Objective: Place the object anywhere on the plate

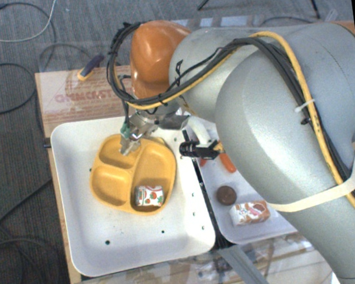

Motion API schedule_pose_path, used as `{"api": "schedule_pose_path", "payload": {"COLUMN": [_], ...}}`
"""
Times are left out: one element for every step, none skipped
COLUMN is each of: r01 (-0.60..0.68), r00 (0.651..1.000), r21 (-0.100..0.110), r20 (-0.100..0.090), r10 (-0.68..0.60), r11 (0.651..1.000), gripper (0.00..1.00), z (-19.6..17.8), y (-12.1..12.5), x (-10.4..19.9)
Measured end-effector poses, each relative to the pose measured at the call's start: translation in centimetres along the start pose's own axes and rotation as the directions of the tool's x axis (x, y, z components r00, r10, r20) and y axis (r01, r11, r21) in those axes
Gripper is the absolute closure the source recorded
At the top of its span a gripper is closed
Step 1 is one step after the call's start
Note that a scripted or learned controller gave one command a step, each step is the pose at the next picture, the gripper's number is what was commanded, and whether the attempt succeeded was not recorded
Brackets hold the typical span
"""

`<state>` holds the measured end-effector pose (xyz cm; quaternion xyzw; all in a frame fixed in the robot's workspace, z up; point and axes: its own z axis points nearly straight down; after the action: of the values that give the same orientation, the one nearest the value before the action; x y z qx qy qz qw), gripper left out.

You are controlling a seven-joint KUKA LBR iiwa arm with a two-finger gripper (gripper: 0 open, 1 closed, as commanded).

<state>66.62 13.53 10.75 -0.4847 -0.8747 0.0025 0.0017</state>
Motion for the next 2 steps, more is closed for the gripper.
{"api": "schedule_pose_path", "payload": {"r01": [0.008,0.008], "r00": [1.000,1.000], "r21": [0.004,0.004], "r20": [-0.016,-0.016], "r10": [-0.008,-0.008], "r11": [1.000,1.000], "gripper": [0.00,0.00], "z": [-0.10,-0.10], "y": [0.25,0.25], "x": [0.97,0.96]}}
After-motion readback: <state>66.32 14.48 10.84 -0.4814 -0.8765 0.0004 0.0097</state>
